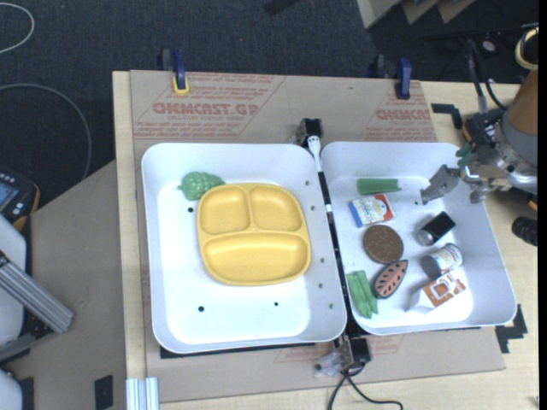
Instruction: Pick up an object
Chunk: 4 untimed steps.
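**A:** So, starting at the left, what sits in the left bin (162,254)?

**B:** A yellow divided plate (253,233) lies flat near its middle, and a green leafy toy (201,184) touches the plate's upper-left corner. My guess is that this bin is the drop side, since so little is in it.

**A:** And across the divider?

**B:** The right bin (487,254) carries the pickable clutter. Along its left part: a green stick (378,185) at the top, a small red, white and blue packet (371,209) below it, then a brown disc (383,243), a reddish oval piece (391,278) leaning against a green pod (361,293) near the bottom edge. Further right are a black block (438,226), a small white jar (444,257) on its side, and an orange-and-white carton (444,290).

**A:** They look scattered on purpose.

**B:** I'd say so; most lie apart, which leaves room for fingers to come down around one.

**A:** Where is the gripper (446,184)?

**B:** At the upper right of that bin, above and just beyond the black block, hanging from the arm (521,139) that reaches in from the right. Nothing sits between its fingers; whether they are spread or closed I cannot tell.

**A:** Likeliest target?

**B:** The black block is nearest, though that is only a judgement.
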Each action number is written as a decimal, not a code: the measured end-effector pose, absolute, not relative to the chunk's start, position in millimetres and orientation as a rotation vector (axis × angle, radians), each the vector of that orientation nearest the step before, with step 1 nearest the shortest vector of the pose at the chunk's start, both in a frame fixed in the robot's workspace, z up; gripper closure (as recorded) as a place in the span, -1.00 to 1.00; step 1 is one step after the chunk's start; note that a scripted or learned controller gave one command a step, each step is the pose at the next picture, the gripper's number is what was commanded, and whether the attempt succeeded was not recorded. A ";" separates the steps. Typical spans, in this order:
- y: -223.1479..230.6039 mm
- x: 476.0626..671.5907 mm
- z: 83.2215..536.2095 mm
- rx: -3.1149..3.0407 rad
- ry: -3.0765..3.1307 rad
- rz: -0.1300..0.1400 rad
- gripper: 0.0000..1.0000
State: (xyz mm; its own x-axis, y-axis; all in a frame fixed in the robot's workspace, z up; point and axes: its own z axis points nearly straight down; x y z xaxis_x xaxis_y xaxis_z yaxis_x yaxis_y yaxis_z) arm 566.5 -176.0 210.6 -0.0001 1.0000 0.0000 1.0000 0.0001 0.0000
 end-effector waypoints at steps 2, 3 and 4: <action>-88.1 635.1 85.1 2.214 2.226 0.006 -1.00; -95.2 596.2 84.7 2.226 2.224 -0.004 -1.00; -94.4 524.3 84.3 2.230 2.224 -0.007 -1.00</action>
State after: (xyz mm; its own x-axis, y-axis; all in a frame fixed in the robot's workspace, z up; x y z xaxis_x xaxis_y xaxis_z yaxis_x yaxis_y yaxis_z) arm 524.3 -94.4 84.3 0.0029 1.0000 0.0026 1.0000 -0.0029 -0.0089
